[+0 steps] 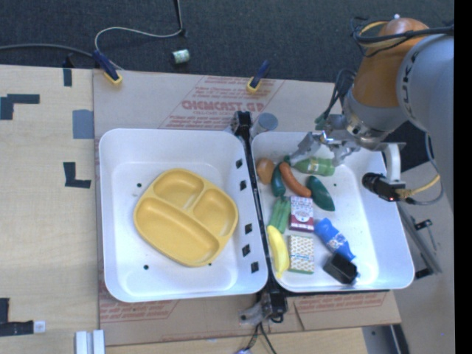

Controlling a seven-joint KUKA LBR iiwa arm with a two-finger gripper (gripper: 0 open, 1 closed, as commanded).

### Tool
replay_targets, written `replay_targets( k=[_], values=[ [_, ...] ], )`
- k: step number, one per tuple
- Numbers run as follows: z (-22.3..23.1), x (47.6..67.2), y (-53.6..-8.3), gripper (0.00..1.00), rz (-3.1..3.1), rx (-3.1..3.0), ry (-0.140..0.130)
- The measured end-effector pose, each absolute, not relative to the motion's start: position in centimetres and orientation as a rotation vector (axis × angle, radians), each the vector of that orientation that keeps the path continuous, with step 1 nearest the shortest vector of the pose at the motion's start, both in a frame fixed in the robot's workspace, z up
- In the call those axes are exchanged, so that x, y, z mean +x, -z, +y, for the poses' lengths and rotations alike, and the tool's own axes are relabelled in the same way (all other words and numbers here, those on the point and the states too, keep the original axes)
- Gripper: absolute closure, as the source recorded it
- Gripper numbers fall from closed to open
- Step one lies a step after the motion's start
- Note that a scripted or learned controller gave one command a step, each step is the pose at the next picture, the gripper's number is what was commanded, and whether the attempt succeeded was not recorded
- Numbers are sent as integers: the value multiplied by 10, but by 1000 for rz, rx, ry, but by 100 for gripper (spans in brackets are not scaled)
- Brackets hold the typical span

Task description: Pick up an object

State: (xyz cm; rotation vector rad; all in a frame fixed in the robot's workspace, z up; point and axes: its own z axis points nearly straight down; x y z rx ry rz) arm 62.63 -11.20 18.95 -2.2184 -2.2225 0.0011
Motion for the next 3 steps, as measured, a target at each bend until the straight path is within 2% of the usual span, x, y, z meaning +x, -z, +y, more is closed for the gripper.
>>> replay_targets(
  k=[1,2,3],
  values=[
    [-129,665,-106,0,-2239,-2235,11],
    [-127,667,-118,100,-2242,-2233,20],
    [-92,669,-185,100,-2224,-2219,1]
  ],
)
